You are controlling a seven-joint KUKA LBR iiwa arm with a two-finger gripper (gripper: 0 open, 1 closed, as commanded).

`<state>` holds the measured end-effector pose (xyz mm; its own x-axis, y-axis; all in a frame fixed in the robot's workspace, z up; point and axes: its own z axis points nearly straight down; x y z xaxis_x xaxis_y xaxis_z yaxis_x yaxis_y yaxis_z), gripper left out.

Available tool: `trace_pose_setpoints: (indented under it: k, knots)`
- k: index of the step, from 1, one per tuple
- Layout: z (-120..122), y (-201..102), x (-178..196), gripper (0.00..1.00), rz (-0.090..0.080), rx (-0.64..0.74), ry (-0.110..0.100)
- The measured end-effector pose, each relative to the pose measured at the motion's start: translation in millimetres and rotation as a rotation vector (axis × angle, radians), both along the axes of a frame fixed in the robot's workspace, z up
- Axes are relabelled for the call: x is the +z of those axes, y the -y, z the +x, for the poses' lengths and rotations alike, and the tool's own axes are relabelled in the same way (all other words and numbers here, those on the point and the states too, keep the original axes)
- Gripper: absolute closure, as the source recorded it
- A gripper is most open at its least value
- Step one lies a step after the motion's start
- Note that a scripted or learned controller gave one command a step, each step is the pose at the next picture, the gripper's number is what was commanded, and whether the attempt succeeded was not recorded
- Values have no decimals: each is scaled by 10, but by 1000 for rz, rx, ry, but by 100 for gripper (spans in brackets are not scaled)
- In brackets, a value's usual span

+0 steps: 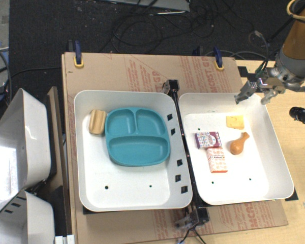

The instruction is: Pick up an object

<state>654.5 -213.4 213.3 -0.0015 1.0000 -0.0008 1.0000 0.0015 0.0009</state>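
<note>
The right bin (274, 151) holds a yellow cheese wedge (235, 122), a brown drumstick (238, 144), a purple packet (208, 139) and a red-and-white packet (217, 160). My gripper (254, 96) hangs over the bin's far right corner, above and behind the cheese wedge. It is open, and nothing sits between its spread fingers.
The left bin (86, 182) holds a teal divided plate (137, 136) with a tan bread piece (97, 121) at its left side. A black divider (180, 151) runs between the bins. White tubs (15, 151) stand off the bench at the left.
</note>
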Motion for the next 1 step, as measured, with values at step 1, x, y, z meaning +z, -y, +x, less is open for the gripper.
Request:
trace_pose_setpoints:
  k: [1]
  knots:
    - [-10, -1, -429, 0, 1, -1, -5]
